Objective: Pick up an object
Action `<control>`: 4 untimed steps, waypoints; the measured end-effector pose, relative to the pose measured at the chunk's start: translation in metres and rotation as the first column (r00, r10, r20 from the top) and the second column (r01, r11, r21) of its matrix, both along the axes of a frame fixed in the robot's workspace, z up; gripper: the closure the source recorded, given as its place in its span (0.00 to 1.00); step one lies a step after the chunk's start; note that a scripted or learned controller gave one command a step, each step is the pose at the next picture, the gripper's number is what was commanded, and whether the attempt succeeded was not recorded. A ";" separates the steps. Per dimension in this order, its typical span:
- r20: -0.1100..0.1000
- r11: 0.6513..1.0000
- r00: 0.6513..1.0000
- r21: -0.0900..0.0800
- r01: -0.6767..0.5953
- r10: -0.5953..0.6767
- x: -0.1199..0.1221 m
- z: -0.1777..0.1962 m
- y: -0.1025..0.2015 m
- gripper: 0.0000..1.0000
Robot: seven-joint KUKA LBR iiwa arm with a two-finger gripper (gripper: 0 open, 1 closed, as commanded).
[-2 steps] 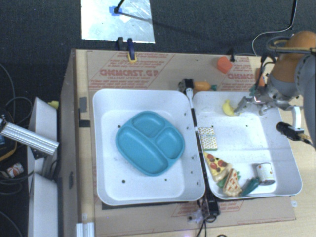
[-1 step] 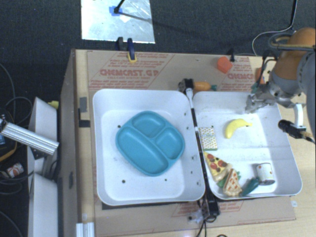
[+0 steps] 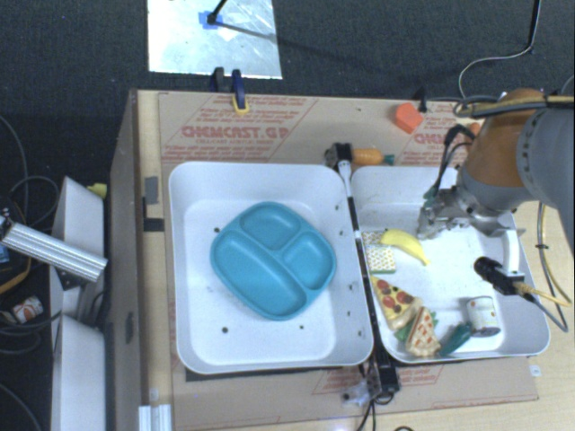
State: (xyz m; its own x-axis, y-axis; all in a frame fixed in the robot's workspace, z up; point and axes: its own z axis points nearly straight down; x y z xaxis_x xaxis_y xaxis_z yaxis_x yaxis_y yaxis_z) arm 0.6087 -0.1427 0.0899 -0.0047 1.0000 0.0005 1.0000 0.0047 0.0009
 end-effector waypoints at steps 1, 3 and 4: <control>0.003 1.000 1.000 0.000 0.001 -0.001 0.061 -0.005 0.055 1.00; 0.000 1.000 1.000 -0.002 0.003 -0.003 0.011 -0.005 0.021 0.00; 0.004 1.000 1.000 -0.002 0.002 -0.002 0.012 0.006 0.021 1.00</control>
State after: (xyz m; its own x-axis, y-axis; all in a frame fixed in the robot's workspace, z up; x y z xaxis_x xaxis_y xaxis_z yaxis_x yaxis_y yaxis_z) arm 0.6209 -0.1216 0.0958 -0.0029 1.0000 -0.0012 1.0000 0.0029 0.0048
